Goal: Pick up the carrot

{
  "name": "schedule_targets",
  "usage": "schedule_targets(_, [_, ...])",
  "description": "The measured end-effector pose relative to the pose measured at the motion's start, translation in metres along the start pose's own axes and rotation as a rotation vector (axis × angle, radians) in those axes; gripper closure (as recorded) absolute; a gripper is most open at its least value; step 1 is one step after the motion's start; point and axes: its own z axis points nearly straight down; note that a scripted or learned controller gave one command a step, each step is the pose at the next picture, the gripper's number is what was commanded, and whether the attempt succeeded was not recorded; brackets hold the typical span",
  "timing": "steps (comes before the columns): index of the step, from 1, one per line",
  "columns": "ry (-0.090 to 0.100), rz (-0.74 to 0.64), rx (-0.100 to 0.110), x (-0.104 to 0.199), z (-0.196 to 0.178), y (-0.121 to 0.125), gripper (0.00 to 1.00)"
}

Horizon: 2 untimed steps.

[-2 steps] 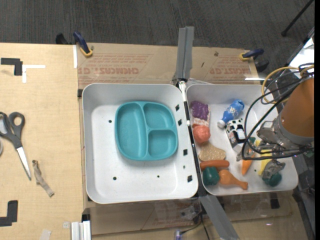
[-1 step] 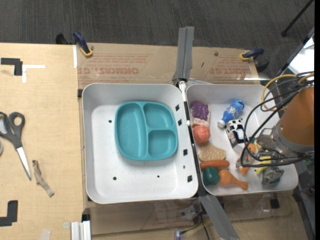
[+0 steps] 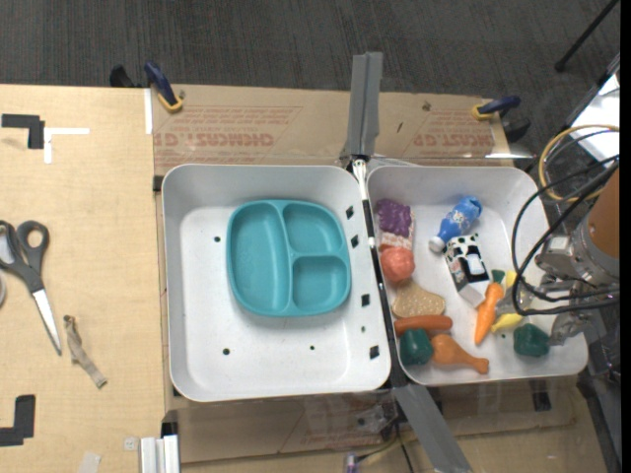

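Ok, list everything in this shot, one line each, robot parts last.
carrot: 1, orange, right bin, near its right side
divided plate: 1, teal, left bin
grapes: 1 bunch, purple, right bin, top left
bottle: 1, blue and white, right bin, top
carton: 1, black and white, beside the carrot
hot dog: 1, reddish, right bin, lower left
chicken leg: 1, orange-brown, right bin, bottom
scissors: 1, grey, bench at left
bins: 2, white, side by side
gripper: 1, grey, over right bin's right edge
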Motion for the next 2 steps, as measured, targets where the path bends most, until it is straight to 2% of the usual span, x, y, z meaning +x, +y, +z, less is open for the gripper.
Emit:
schedule_targets(1, [0.010,-0.253,0.018,-0.022,0.026,0.017,0.00])
schedule_targets(2, [0.000,-0.171,0.001,0.008,0.023,0.012,0.00])
